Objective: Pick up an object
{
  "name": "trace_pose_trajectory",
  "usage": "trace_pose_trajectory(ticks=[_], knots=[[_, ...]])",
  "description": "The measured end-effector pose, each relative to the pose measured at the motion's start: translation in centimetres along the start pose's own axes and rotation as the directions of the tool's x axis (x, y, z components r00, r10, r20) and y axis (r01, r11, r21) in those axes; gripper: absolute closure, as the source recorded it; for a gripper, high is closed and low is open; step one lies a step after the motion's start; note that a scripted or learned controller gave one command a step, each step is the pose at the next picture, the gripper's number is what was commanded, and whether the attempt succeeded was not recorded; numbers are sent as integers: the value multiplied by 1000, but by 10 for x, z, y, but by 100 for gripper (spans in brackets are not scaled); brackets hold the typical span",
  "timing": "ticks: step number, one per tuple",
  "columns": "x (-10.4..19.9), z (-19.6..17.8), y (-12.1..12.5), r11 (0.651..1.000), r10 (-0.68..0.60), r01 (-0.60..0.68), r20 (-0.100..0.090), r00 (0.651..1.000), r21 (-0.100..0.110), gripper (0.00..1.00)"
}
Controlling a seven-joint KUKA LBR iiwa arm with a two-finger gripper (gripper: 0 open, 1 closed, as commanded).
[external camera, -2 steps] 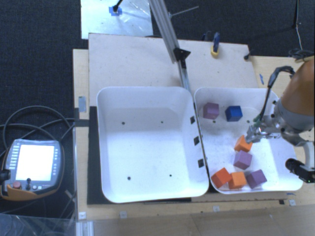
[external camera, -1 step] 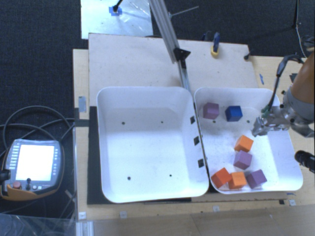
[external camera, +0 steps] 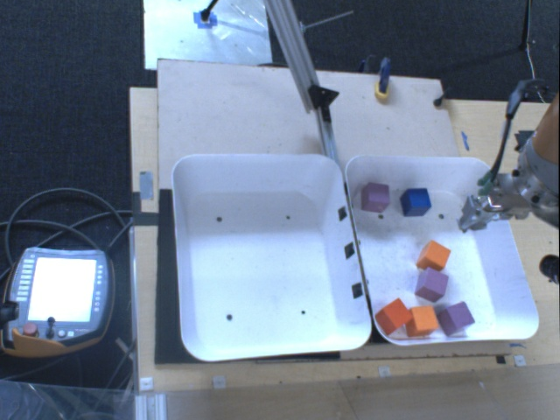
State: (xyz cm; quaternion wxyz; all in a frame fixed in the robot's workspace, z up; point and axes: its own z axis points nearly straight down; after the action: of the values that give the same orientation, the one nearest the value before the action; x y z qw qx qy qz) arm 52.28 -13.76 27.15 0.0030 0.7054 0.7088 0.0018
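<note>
Both bins [external camera: 262,182] are seen as smooth, glossy white plastic. The blocks [external camera: 432,284] look matt. The tabletop [external camera: 394,121] appears as pale, matt, unfinished board.

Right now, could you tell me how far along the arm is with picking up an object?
Nothing looks picked up yet. All seven blocks lie in the right bin: a purple block and a blue block at the far side, the rest nearer the front. The gripper is over the bin's right part, beside the blue block, with nothing visible between its fingers. Reaching a block, grasping it and lifting it all remain.
</note>
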Motion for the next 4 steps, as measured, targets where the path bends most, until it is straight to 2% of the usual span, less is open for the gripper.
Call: trace_pose_trajectory(ticks=[1,2,4], knots=[[40,12,19,1000,-4,4,-2,1000,4,100],[94,9,37,1000,-6,6,-4,1000,4,100],[183,40,83,1000,-4,4,-2,1000,4,100]])
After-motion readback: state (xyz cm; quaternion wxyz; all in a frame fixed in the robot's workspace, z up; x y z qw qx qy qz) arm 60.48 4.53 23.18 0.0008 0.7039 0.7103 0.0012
